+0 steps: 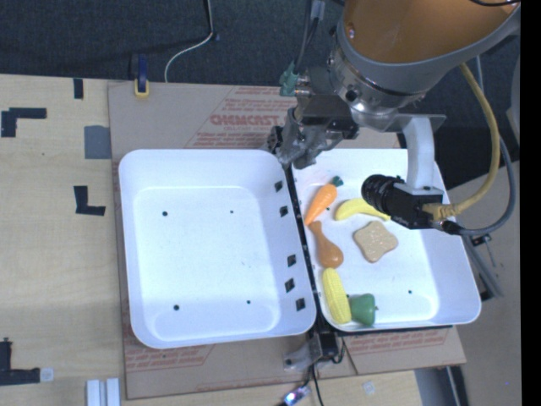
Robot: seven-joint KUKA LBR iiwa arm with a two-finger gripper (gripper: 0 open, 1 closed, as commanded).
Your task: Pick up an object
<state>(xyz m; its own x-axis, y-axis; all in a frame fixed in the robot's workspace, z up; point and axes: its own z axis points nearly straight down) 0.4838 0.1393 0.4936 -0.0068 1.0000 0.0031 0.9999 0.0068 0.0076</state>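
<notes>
Cardboard-covered tabletop (169,117), two white bins: the right bin (439,294) holds light, hard, slippery plastic food. The tool (296,146) hovers just past that bin's far-left corner, grip state hidden. Near the corner, the carrot (321,201): pinch mid-body.

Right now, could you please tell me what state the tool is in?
Tool: cannot be told; it sits above the right bin's far-left corner.

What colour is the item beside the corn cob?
Green, the pepper, beside the corn cob in the camera view.
</notes>
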